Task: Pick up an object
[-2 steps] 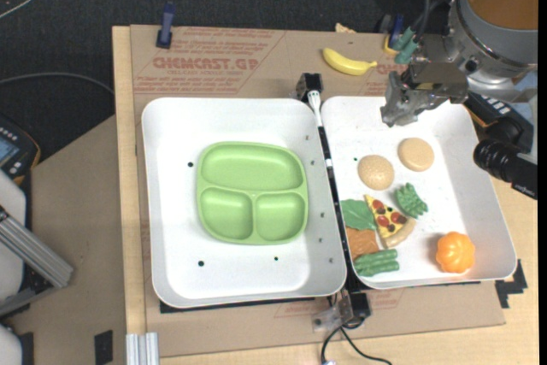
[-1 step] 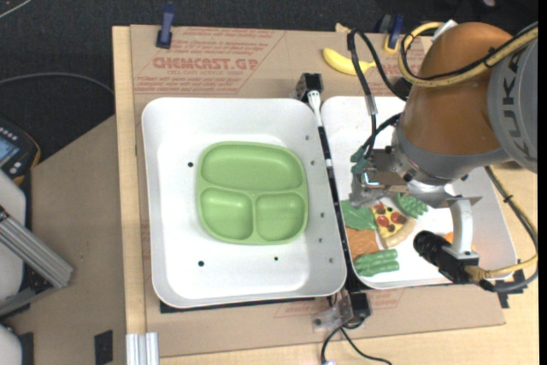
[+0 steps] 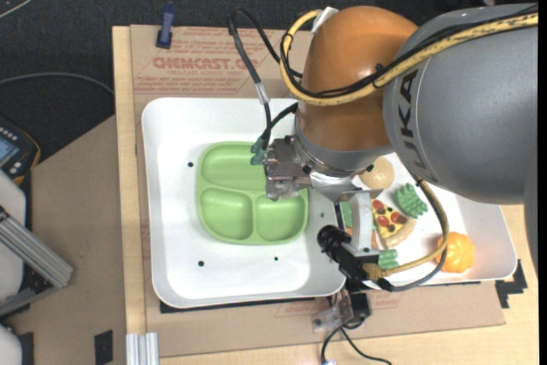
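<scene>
Hovering at mid-frame, the grey arm with its orange band (image 3: 342,90) brings its pincer (image 3: 278,175) down over the right side of a green divided tray (image 3: 231,201), which lies in the left white bin (image 3: 171,184) on the desk (image 3: 137,81). Whether the pincer is released or clenched cannot be told from this angle, since the wrist hides the tips (only dark metal hardware shows above the tray's upper right compartment). No object can be seen in its grip.

The tray is the thing nearest the pincer, directly below and spreading toward the left of the frame; its long axis runs roughly from upper left to lower right, and its dividers split it into three shallow wells. The rim at the tray's right edge looks like the closest graspable lip, so a descent there seems the likeliest move.

Other candidates sit to the lower right, in the right bin (image 3: 496,261): a toy pizza slice (image 3: 393,222), a green toy piece (image 3: 410,201), a pale round piece (image 3: 378,175) and an orange fruit (image 3: 457,252). All lie right of the pincer, partly under the arm's bulk, and reaching them would call for a shift toward the frame's right.
</scene>
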`<state>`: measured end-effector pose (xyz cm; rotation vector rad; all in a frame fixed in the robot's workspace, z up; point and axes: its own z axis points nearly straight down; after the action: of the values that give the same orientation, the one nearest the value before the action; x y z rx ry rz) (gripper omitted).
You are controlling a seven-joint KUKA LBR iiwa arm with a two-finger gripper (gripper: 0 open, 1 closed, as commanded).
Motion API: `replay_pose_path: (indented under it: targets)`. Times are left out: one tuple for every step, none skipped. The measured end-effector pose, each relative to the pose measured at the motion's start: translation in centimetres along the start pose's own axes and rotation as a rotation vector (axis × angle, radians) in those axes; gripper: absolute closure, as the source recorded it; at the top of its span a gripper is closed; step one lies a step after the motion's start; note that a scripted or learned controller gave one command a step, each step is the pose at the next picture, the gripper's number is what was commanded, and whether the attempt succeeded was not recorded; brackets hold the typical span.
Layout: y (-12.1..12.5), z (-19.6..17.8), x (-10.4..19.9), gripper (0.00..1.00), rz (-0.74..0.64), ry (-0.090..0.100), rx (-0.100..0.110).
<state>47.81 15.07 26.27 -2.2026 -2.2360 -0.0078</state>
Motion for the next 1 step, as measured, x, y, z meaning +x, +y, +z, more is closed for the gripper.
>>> replay_pose_path:
  targets:
    - [0.26, -11.33, 5.32, 1.0, 0.006, 0.002, -0.011]
